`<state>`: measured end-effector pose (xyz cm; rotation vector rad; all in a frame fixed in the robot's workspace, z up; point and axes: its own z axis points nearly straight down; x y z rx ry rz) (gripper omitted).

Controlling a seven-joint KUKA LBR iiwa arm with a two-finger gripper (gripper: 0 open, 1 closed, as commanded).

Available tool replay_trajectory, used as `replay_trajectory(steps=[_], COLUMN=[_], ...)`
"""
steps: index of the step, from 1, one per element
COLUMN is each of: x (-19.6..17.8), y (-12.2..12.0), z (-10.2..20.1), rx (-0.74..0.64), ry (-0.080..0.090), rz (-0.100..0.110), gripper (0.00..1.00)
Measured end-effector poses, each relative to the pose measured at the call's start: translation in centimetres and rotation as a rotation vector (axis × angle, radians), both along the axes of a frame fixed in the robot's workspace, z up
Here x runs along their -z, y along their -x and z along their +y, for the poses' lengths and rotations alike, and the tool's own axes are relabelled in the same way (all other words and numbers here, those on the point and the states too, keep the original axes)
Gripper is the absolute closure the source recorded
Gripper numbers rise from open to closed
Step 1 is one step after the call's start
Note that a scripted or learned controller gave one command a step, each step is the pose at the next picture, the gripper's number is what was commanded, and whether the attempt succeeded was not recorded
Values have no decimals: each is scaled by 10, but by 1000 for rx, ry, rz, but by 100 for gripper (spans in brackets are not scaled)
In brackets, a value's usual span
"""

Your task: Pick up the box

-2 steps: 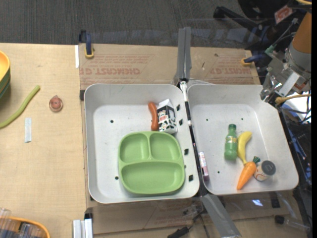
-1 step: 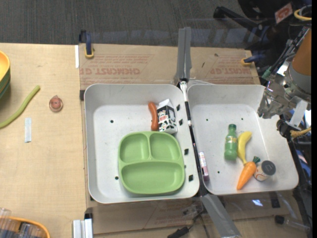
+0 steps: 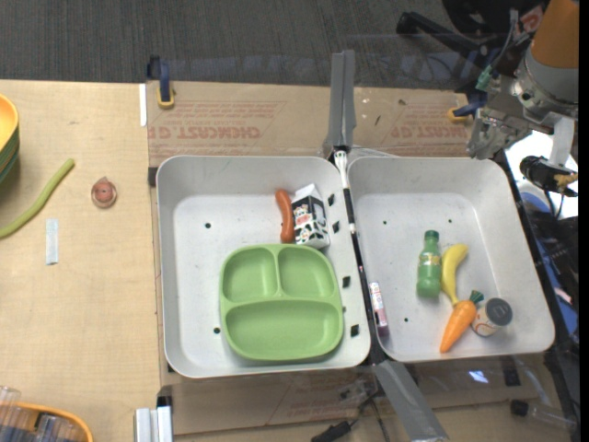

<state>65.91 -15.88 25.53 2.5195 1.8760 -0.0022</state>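
Observation:
The box [image 3: 310, 216] is a small black-and-white carton with a red patch, lying in the left bin [image 3: 184, 247] near its back right corner. A red-orange sausage [image 3: 285, 215] rests against the box's left side, and the green divided plate [image 3: 280, 300] sits just in front of it. My gripper [image 3: 490, 138] hangs above the back right corner of the right bin [image 3: 515, 238], far to the right of the box. Nothing shows between its fingers.
The right bin holds a green bottle [image 3: 429, 264], a banana [image 3: 452, 270], a toy carrot [image 3: 457, 323] and a small round grey object [image 3: 497, 313]. A pink marker [image 3: 377, 304] lies along the divider. On the bench at left lie a green strip [image 3: 37, 201] and a pink knob [image 3: 104, 192].

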Motion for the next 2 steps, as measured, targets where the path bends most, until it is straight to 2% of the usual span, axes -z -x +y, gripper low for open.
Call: replay_trajectory(steps=[1,2], x=[-42,53], y=[34,128], z=[-9,-25], rx=[-183,-253], ry=[0,-2], rz=[1,2], gripper=[100,100])
